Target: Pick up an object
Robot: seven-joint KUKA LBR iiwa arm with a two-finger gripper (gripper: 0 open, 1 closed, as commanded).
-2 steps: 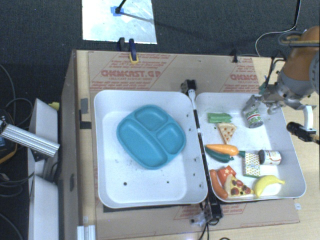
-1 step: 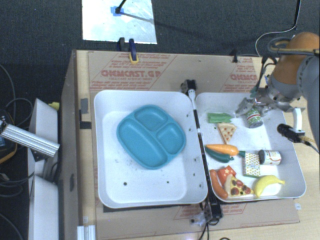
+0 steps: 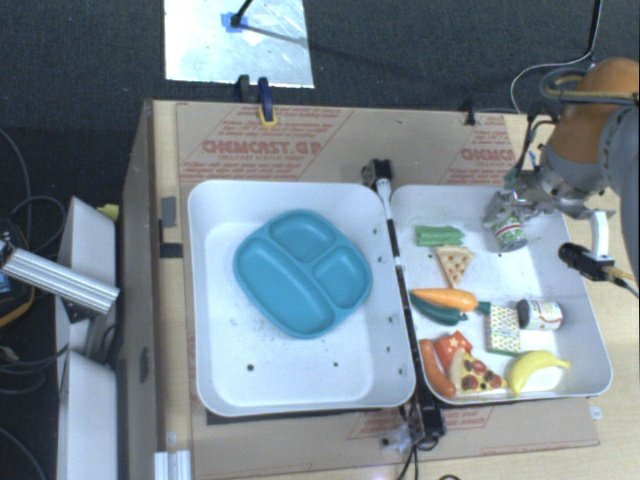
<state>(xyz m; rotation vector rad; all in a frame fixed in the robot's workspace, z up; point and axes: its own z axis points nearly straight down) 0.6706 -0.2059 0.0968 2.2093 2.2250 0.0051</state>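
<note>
My gripper (image 3: 512,210) hangs over the far part of the right bin (image 3: 590,313), reaching in from the right. Directly below and touching its tip in this view is a small can (image 3: 509,234) with a green and red label, standing slightly tilted. I cannot see whether the can is held. Left of it lie a green pea pod (image 3: 438,235) and a triangular pizza-like wedge (image 3: 455,264).
Nearer in the right bin lie a carrot (image 3: 445,297) on a dark green vegetable (image 3: 436,313), a small lying can (image 3: 541,315), a patterned card (image 3: 503,330), a banana (image 3: 536,369) and a pizza slice (image 3: 470,373). The left bin (image 3: 220,368) holds a blue divided plate (image 3: 303,271).
</note>
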